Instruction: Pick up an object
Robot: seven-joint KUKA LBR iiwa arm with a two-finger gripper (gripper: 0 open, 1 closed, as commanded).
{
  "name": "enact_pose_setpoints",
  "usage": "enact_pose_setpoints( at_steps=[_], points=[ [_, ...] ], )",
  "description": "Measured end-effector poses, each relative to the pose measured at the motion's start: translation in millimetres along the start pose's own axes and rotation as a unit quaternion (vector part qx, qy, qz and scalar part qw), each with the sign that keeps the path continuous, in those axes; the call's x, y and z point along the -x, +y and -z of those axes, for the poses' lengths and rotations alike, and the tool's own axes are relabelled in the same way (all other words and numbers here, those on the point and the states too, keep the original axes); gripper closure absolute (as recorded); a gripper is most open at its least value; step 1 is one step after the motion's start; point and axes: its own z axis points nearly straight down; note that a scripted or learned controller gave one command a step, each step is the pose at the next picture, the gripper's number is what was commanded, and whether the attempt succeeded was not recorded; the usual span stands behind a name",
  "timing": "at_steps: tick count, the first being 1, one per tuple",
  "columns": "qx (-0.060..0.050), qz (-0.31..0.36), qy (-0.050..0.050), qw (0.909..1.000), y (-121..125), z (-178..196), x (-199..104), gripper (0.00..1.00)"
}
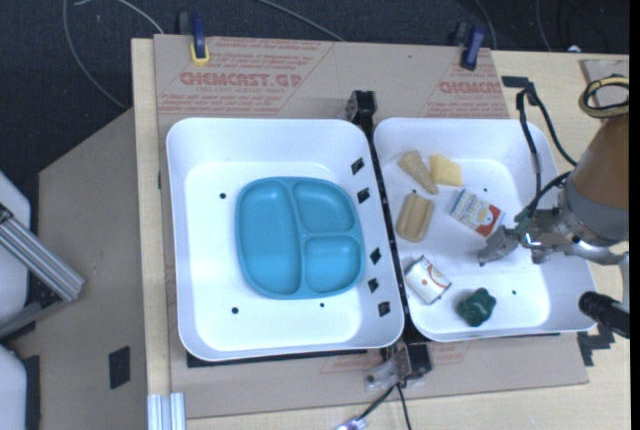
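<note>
You can read red print, "CHEMCAST GP", on the brown protective paper (250, 73) covering the table's far side; it repeats at far right, mostly too small to read.

1. Both bins, the left bin (190, 248) and the right bin (530, 308), look like smooth white plastic with a slight gloss.
2. The blue divided tray (298, 236) looks like smooth matt plastic.
3. The bench board (250, 73) is matt brown cardboard printed in red.
4. The gripper (490, 253) looks like dull grey metal.
</note>
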Motion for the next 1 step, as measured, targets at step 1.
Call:
enact_pose_setpoints(
  at_steps=[1],
  points=[
    [0.001,0.000,0.000,1.0000,-0.3,-52.8,-0.6,0.00]
  ],
)
